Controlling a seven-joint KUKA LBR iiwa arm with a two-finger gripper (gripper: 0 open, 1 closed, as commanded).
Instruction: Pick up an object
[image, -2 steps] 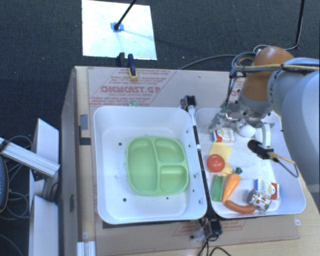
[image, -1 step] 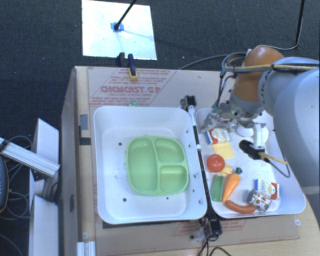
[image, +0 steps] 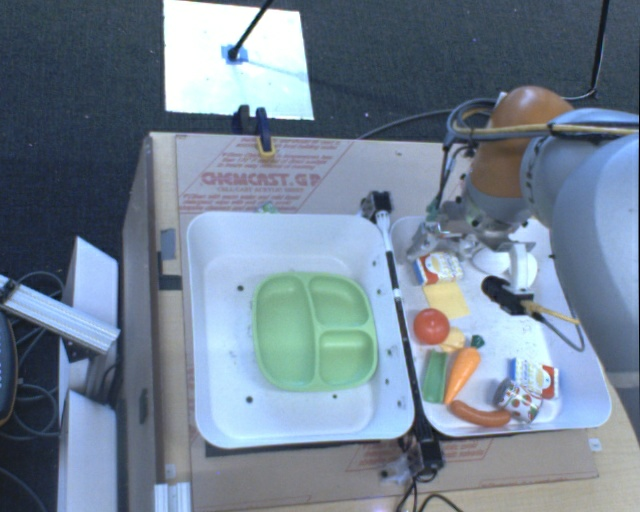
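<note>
Approach step: claw (image: 446, 240) low over red-and-white carton (image: 441, 267) near right bin's (image: 590, 400) far edge; open or closed, cannot tell. Next: descend squarely onto carton, close.

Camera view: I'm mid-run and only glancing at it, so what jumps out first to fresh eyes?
The green divided plate lies alone in the left bin. The right bin holds the clutter: a red tomato, yellow cheese slice, carrot and sausage, among other small things. The gripper hangs over that bin's far end, above a small red-and-white carton.
</note>
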